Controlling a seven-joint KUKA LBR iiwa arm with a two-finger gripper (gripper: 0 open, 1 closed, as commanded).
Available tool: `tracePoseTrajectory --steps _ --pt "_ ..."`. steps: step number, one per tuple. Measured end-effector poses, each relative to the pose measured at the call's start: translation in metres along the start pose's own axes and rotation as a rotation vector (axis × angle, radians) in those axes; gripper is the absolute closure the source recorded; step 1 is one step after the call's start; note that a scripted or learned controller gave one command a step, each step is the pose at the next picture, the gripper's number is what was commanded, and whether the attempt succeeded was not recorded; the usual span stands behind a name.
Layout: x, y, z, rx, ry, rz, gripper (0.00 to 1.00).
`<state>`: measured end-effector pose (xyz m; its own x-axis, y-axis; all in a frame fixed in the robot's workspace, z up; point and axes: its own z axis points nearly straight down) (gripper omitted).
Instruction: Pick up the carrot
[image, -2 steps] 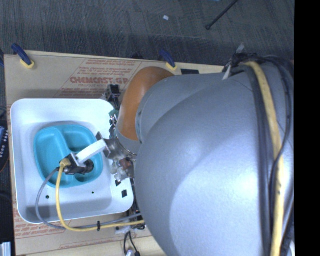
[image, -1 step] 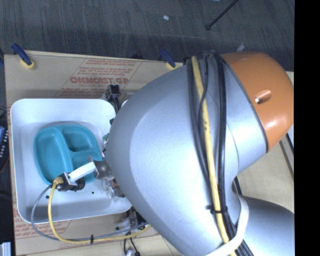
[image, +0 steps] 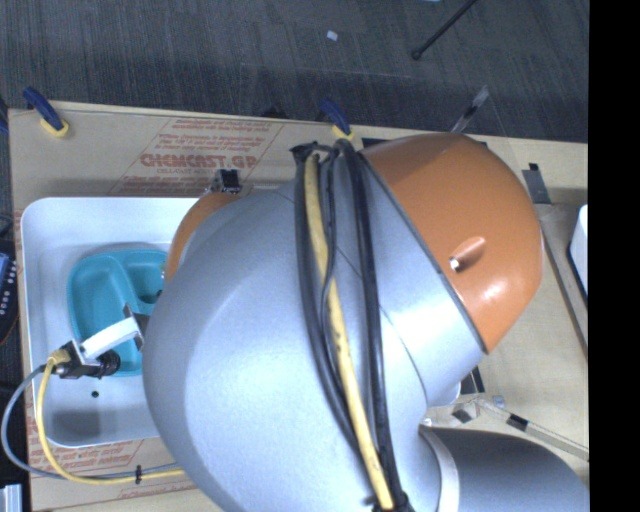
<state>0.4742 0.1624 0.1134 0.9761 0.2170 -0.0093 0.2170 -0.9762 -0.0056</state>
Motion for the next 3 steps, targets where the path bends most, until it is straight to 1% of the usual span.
tracePoseTrajectory --steps 1,2,3 --pt "-0.009 0.006 0.001 0.006 -0.038 0.011 0.0" --pt "0.096 -0.036 0.024 -0.002 -0.005 -0.015 0.0" --pt "-0.002 0.007 0.022 0.001 -0.005 -0.077 0.0"
